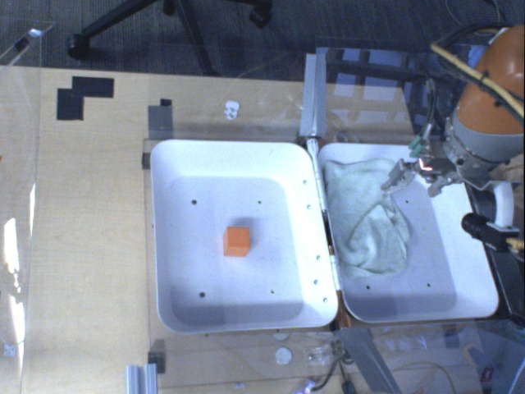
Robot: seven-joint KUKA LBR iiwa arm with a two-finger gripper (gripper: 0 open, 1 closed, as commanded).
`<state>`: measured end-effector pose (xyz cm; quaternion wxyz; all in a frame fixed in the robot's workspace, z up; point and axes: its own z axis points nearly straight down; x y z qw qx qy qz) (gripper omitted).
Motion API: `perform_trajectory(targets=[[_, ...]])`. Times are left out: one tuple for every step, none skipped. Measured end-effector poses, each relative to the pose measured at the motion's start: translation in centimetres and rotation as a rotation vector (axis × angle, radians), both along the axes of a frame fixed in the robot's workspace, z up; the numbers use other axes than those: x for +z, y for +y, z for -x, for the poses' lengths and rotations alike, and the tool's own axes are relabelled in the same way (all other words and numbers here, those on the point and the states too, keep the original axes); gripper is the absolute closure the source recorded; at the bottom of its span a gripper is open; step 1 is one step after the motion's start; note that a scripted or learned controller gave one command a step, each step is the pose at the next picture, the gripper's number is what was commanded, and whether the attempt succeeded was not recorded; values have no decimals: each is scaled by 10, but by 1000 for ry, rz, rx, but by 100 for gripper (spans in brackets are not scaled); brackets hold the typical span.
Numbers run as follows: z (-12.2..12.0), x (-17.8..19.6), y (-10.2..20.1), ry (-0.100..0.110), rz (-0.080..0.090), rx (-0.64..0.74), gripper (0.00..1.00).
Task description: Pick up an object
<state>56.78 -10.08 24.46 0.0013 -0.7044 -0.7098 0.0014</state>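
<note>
Closest to me, the pale wooden bench [82, 286] runs along its front edge, with a small round disc [283, 355] lying just ahead of the two bins. The left bin [164, 220] holds a small orange cube [237, 241], sitting alone a little left of the bin's middle, well apart from every wall. Beside it, with their rims touching, the right bin [463, 261] holds a crumpled pale cloth [369, 228], bunched against the wall it shares with the left bin and spread over its left half. A fold of that cloth is drawn up into a peak on its far right side, and the gripper [394, 185] sits right at that peak. Its fingers are closed narrow on a pinch of the fabric, while the rest of the cloth lies in the bin. The grey arm with its orange band [492, 89] leans in from the right, over the bin's far corner. Behind the bins, a grey metal post [311, 97] stands between them, and black tape marks [82, 97] sit on the bench to the left. Farthest off, a black chair base [180, 11] rests on dark carpet.
</note>
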Motion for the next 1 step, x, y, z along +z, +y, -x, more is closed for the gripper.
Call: perform_trajectory(targets=[[-13, -147, -17, -5, -1, 24, 0]])
